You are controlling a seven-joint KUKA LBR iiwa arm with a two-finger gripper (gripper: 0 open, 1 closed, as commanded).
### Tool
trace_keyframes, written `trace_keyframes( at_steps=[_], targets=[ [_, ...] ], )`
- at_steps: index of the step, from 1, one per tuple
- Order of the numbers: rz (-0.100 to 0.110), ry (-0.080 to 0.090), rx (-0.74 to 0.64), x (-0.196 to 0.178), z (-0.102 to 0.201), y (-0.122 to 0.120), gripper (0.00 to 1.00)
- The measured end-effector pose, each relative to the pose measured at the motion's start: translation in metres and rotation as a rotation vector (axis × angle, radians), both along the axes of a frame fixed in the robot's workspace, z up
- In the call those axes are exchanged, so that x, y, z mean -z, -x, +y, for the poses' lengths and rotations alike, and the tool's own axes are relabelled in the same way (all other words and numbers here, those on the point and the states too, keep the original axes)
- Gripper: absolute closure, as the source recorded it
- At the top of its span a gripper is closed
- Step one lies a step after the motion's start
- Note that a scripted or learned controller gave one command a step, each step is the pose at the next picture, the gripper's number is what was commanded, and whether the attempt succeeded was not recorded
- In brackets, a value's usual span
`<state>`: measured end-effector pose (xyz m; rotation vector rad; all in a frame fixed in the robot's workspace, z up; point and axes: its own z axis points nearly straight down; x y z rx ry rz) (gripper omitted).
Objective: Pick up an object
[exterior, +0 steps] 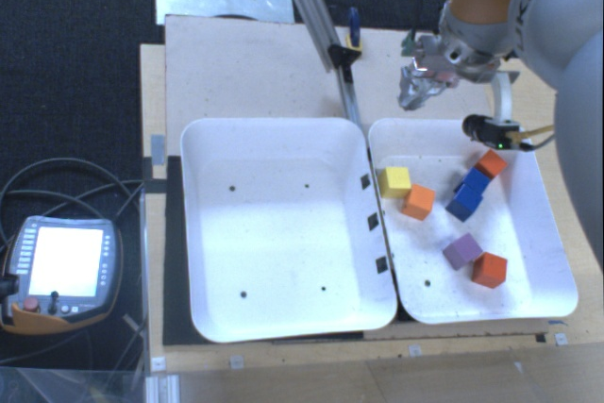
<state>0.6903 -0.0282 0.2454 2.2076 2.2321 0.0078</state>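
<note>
Pincer (415, 95) above right bin's (543, 231) far rim, touching nothing — finger gap too blurred to judge

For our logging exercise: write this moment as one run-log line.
gripper: above right bin's far rim, holds nothing | right bin: six blocks | phase: pre-grasp

Six coloured blocks (467, 198) in right bin (557, 283)
</note>
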Motion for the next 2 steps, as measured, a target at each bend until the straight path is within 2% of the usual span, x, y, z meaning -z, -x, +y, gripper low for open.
trace_keyframes(
  at_steps=[1,2],
  targets=[
    [0.001,0.0,0.0,-0.008,0.052,0.0,1.0],
    [0.004,-0.001,-0.001,0.004,0.115,0.002,1.0]
  ],
)
